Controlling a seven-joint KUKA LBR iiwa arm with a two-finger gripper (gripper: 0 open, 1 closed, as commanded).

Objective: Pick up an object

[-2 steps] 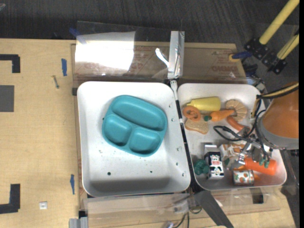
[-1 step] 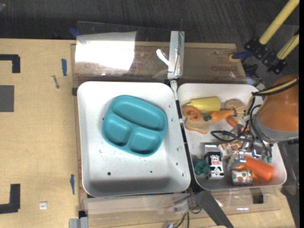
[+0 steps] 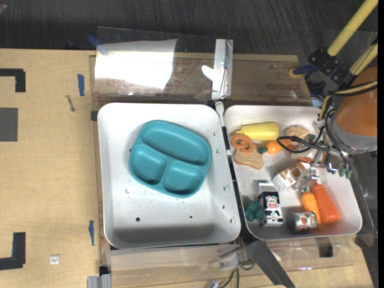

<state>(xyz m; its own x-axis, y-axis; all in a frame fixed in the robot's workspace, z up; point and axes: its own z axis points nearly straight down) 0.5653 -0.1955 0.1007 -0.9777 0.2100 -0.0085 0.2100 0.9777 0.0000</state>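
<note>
hovering over the crowded right bin [image 3: 354, 221], the gripper [image 3: 313, 174] sits just above a small white packet [image 3: 287, 176]; whether it is clenched or released cannot be told. tightly packed neighbours, like the orange bottle [image 3: 326, 204], could foul the grasp.

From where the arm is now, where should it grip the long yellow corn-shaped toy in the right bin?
Grip the yellow corn-shaped toy across its narrow middle, descending from above. It lies flat, long axis left-right; fingers close front-to-back. Mind the orange ring touching its lower left.
</note>
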